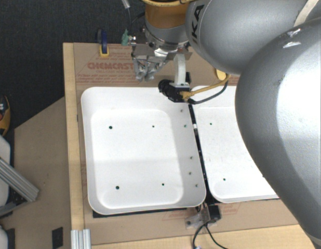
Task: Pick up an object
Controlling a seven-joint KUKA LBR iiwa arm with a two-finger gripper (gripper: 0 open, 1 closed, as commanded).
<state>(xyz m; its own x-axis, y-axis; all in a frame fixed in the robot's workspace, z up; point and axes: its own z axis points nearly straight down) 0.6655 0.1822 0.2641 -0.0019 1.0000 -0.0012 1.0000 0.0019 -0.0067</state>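
Observation:
My gripper [145, 71] hangs over the cardboard just behind the back rim of the left white bin [98, 139], near that rim's middle. Nothing shows beneath it but the printed board. A small pale yellow thing [221, 75] peeks out at the back edge of the right bin [228, 154], mostly hidden by the arm. The left bin's floor shows only its small dark dots.
The grey arm [275, 87] covers the right bin's far and right parts. A blue and yellow clamp [103, 43] sits on the board's back edge at the left. A metal rail [15, 180] lies off the bench at the lower left.

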